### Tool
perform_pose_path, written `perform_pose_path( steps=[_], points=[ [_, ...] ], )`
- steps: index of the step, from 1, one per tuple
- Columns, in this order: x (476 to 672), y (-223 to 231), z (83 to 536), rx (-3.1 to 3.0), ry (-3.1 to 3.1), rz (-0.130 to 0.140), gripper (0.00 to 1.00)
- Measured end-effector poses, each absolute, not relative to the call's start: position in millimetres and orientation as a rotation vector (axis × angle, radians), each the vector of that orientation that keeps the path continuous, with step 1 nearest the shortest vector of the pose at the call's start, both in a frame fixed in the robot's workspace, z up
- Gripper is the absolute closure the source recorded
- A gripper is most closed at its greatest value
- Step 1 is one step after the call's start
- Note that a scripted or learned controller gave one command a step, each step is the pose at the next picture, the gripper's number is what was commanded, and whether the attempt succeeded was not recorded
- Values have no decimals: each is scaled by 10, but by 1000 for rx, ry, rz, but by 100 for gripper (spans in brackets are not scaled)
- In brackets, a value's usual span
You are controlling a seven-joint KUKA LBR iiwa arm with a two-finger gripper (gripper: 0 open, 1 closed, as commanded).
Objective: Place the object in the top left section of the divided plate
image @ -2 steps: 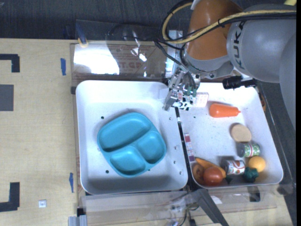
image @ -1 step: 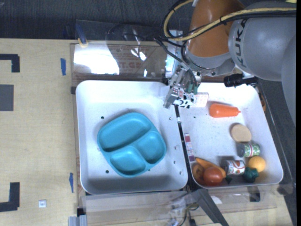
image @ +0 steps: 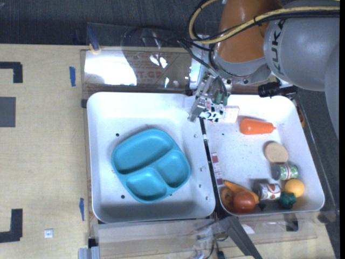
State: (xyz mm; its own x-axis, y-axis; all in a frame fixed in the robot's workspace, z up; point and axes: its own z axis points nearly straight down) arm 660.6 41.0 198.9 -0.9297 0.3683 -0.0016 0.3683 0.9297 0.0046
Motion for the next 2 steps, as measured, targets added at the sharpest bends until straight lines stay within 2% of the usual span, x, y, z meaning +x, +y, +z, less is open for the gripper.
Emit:
perform_pose_path(
  steps=[1, 2],
  points=[
    [6625, 406, 2068, 592, 3079, 10, 100],
    [6585, 423, 1813, 547, 3099, -1, 100]
  ],
)
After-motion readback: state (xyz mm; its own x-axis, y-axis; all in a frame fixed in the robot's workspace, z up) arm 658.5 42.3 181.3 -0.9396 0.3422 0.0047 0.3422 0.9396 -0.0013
